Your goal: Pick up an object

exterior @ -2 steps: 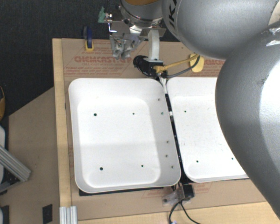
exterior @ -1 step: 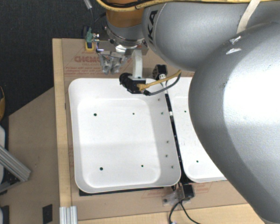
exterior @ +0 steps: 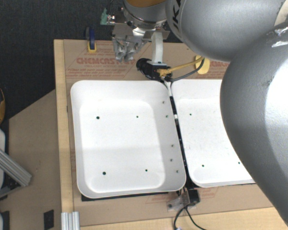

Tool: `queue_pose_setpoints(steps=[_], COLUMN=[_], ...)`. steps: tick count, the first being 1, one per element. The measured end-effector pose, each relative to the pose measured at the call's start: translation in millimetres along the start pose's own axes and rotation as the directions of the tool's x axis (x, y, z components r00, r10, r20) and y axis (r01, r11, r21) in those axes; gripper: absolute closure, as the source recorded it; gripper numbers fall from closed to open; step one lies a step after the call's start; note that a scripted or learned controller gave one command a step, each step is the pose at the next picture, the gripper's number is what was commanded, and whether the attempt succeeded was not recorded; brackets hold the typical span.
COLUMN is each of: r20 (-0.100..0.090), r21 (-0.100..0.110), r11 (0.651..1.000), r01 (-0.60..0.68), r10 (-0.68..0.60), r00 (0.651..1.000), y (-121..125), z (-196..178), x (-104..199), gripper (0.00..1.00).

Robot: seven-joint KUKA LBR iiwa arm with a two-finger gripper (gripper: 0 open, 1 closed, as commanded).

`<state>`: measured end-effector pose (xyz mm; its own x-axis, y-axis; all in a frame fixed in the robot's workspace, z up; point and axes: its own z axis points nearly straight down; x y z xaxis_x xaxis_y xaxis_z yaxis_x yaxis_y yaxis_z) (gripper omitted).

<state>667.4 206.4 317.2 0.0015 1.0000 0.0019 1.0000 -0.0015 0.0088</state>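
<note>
One end effector (exterior: 125,51) above left bin's (exterior: 81,128) far rim.

arm (exterior: 240,56) hides most of right bin (exterior: 201,128), far and right sides covered | claw (exterior: 125,49) small, fingers blurred, open or closed unclear | arm cut off by top and right edges | bench (exterior: 62,128) cut at bottom edge | clutter at left edge cut off, unidentifiable
</note>
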Motion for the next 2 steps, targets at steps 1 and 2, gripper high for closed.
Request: queue_pose_setpoints(steps=[1, 2], r20=[0.002, 0.003], r21=[0.001, 0.017], r11=[1.0, 1.0], r01=[-0.004, 0.001], r10=[0.004, -0.001], r00=[1.0, 1.0], y=[1, -2], z=[-40, 20], x=[-51, -43], gripper=[1.0, 1.0])
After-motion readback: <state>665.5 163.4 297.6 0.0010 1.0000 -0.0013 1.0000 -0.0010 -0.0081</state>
